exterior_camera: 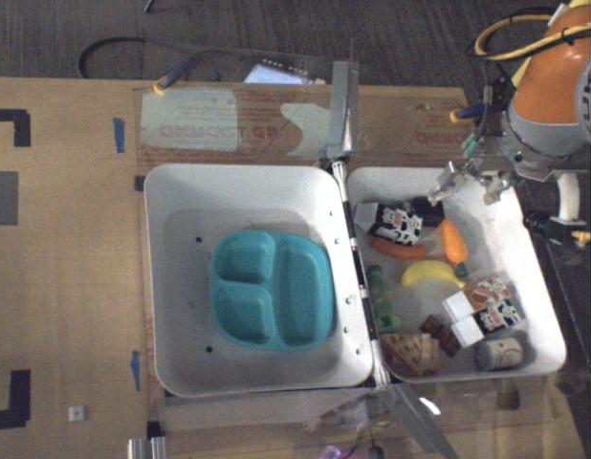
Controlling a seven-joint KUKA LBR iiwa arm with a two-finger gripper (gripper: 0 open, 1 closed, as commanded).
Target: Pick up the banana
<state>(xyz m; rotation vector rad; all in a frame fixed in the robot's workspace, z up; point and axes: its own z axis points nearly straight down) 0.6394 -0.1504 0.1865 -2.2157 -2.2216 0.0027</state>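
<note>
- Here, banana (431,273) lying flat in the right bin (542,285), about mid-bin, curved, its ends pointing left and right.
- Likely a light, stiff plastic toy with a smooth, somewhat slippery skin; best taken across the thick middle, fingers closing over the narrow width.
- End effector (473,182) hanging above the far edge of the right bin, fingers spread apart, nothing between them; well apart from the banana.
- Crowded around the target: orange carrot (453,242) just beside it on the far right, red sausage (399,250) just far-left, cow-print carton (397,224) beyond that.
- Near side: white cartons (482,311) just right of the banana's right end, brown pieces (439,335) and a small can (497,353) nearer still; green item (379,298) along the bin's left wall.
- Carrot and cartons judged the main obstacles: little room for a finger on the far-right side.
- Left bin (171,256) holding a teal divided tray (273,290), out of the way.
- Wooden surface (66,256) under both bins.
</note>
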